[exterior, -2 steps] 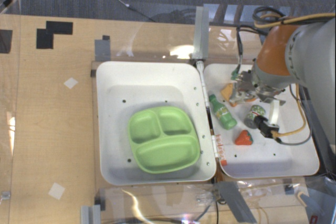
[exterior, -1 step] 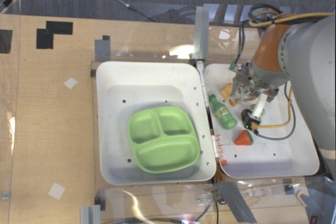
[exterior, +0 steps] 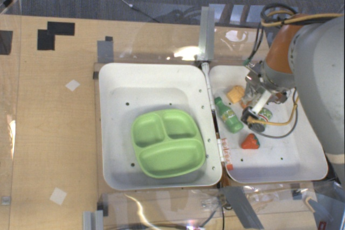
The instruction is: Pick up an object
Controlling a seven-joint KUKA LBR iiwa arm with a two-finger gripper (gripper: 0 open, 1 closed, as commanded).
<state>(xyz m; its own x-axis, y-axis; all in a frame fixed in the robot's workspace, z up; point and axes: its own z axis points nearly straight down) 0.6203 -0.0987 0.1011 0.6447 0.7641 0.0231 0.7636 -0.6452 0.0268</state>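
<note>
The right bin (exterior: 280,161) holds a green bottle (exterior: 227,115) lying along its left wall. A tan wedge-shaped piece (exterior: 234,94) lies behind the bottle, and a red strawberry-like piece (exterior: 249,141) lies in front of it. A small green-and-white item (exterior: 266,113) sits partly hidden under the wrist. My gripper (exterior: 249,94) hangs low over the back middle of this bin, just right of the tan piece and the bottle's cap end. Nothing can be seen held in it.
The left bin (exterior: 116,89) holds a green divided plate (exterior: 168,143) at its front centre. A metal divider (exterior: 207,83) runs between the two bins. The arm's grey body (exterior: 318,72) covers the right bin's right side.
</note>
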